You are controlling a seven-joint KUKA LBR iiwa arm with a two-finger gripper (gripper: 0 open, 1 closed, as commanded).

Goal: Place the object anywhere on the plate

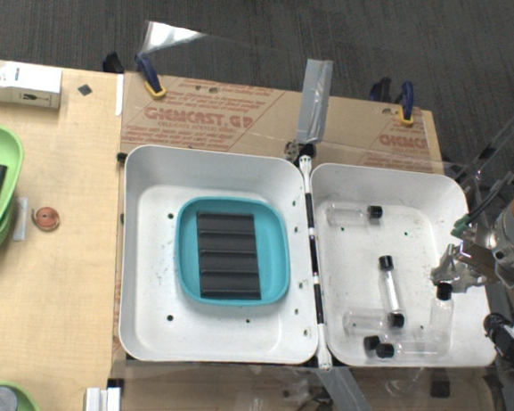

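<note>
A teal plate [277, 247] with a dark ribbed insert [228, 254] lies in the left white bin [145, 262]. In the right white bin [344, 185] lie several clear tubes with black caps. One tube [390, 291] is near the middle, one [354, 218] is at the back, and another [386, 347] is at the front. My gripper [449, 272] hangs over the right bin's right side, just above a black-capped tube [443, 297] that lies by the wall. I see nothing clearly held in it.
A green tray [3, 147] sits at the left edge of the wooden bench, with a small round orange piece [47, 218] and a white box [21, 86] near it. Cardboard [211, 116], held by clamps, lies behind the bins.
</note>
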